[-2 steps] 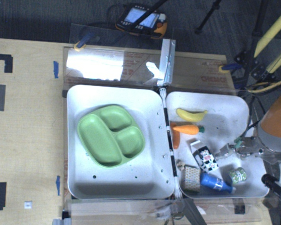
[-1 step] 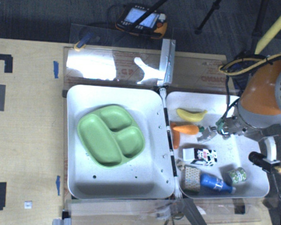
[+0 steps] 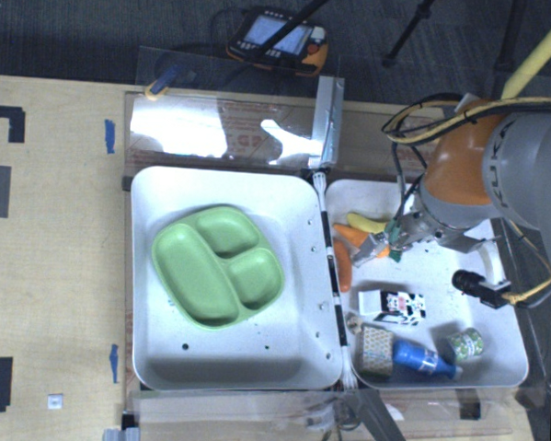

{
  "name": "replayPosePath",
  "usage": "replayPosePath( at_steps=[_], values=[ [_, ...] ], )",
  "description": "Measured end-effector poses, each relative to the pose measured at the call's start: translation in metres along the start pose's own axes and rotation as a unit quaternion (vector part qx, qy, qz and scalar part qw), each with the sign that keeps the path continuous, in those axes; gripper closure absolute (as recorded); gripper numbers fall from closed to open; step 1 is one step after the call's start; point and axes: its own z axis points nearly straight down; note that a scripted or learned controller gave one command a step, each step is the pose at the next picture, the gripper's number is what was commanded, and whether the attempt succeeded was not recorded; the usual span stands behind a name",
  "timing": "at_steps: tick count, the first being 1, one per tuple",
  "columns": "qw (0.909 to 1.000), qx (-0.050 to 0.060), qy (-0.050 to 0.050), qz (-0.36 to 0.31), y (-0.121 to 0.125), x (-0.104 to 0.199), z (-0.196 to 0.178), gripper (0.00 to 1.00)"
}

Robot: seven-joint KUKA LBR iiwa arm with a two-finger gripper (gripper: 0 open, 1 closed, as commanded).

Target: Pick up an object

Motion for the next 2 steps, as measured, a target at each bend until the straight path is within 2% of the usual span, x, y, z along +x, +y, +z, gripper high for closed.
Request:
replayPosePath(
  at_steps=[1,2],
  values=[
    [1.0000,-0.002,-0.001,-0.001,0.001,0.000,-0.010,1.00],
    [0.9989,0.001,0.001,-0.048,-0.032,0.012,-0.112,1.00]
  ],
)
